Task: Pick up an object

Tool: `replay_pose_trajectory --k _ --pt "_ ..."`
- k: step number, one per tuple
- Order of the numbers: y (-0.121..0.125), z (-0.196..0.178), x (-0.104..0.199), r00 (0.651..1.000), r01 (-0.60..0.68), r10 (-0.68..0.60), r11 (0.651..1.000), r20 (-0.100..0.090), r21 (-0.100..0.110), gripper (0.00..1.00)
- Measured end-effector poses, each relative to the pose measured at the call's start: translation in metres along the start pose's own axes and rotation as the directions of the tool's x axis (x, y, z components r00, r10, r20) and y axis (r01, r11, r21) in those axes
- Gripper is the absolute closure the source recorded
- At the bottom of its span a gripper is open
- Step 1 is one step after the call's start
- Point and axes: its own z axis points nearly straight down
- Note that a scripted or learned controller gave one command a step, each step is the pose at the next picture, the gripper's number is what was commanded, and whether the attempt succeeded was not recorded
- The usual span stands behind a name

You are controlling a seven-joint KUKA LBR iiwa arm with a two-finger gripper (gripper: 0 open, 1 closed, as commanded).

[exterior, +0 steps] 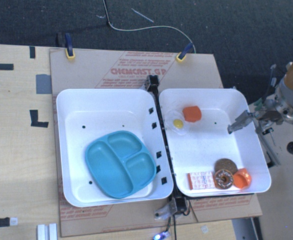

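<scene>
The step looks like the approach: the end effector point(241, 122) hangs at the right bin's point(251, 149) right rim, holding nothing, and I cannot tell whether it is open or closed. No object is yet singled out; the nearest is the orange block point(192, 114) in the same bin's upper left. The next move probably calls for reaching inward over a chosen piece, then descending onto it.

Counted: two bins, one blue tray point(120, 162) in the left bin point(66, 134); in the right, one orange block, one yellow piece point(178, 124), one doughnut point(223, 179), one brown disc point(226, 165), one orange cup point(242, 178), one red-and-white packet point(200, 180)

Clamps point(69, 50) on cardboard sheet point(136, 71); white cable point(151, 28) behind.
</scene>
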Motion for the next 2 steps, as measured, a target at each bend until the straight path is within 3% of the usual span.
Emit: replay_pose_trajectory --k 1,2 --pt "0.002 -0.006 0.001 1.0 0.004 -0.004 1.0 0.003 -0.011 0.0" --pt "0.008 0.053 -0.006 1.0 0.003 -0.003 1.0 0.002 -0.006 0.0"
